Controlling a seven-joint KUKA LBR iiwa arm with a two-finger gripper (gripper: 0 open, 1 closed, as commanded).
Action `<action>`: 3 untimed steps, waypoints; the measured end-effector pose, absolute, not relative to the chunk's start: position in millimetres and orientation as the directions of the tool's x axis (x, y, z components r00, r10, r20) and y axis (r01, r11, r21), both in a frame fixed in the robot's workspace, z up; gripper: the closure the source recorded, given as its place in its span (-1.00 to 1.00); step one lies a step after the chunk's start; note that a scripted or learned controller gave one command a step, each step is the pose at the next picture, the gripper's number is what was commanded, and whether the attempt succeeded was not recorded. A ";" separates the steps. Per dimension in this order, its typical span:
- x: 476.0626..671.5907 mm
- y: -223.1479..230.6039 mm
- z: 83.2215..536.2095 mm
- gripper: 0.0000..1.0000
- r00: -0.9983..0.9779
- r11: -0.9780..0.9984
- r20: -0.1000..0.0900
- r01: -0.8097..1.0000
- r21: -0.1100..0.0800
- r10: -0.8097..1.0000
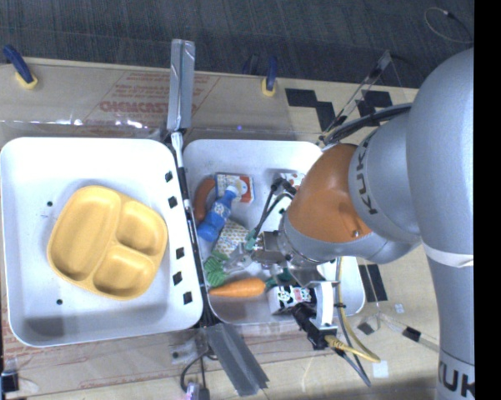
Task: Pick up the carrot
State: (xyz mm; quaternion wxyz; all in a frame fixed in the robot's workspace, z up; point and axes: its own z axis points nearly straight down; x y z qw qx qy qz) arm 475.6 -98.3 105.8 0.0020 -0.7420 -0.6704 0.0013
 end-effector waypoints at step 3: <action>477.5 -94.7 242.9 1.00 -0.281 0.281 0.000 0.960 0.000 0.960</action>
